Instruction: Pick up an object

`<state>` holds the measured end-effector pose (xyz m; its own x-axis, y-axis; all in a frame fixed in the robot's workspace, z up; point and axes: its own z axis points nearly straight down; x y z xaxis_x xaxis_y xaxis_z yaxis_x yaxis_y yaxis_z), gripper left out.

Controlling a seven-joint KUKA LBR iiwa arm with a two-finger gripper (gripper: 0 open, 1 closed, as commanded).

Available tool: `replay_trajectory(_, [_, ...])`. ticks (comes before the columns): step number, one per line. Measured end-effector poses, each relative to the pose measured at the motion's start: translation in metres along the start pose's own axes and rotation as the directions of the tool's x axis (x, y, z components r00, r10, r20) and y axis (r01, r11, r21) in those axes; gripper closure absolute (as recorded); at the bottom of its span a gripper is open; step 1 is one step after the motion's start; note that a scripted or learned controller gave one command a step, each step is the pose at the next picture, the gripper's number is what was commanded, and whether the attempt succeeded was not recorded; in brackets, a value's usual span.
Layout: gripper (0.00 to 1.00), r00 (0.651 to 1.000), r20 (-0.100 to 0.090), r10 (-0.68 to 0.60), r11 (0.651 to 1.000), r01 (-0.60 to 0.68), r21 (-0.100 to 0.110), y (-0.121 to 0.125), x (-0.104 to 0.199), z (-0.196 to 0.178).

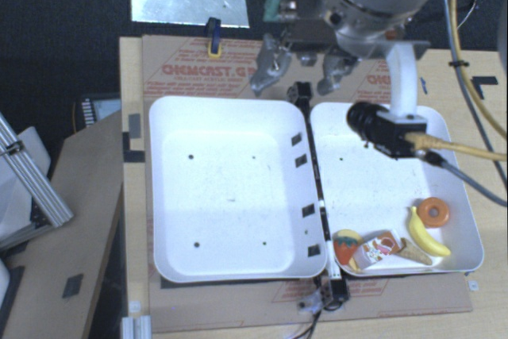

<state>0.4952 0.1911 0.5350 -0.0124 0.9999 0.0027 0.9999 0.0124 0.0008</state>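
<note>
My gripper hangs high over the far edge of the bins, near the divider between them, with its two metal fingers spread apart and nothing between them. In the right bin the objects lie along the near edge: a yellow banana, an orange ring-shaped piece, a red-and-orange round item, a white-and-red packet and a small tan piece. All of them are well away from the gripper.
The left bin is bare white plastic. A black camera unit on a white bracket hangs over the right bin's far side, with a yellow cable leading right. Cardboard lies under both bins. A yellow-and-blue clamp stands at the back.
</note>
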Motion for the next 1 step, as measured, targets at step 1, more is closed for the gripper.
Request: replay_trajectory(1, [1.0,1.0,0.0,0.006,1.0,-0.006,-0.003,0.0025,-0.0045,-0.0113])
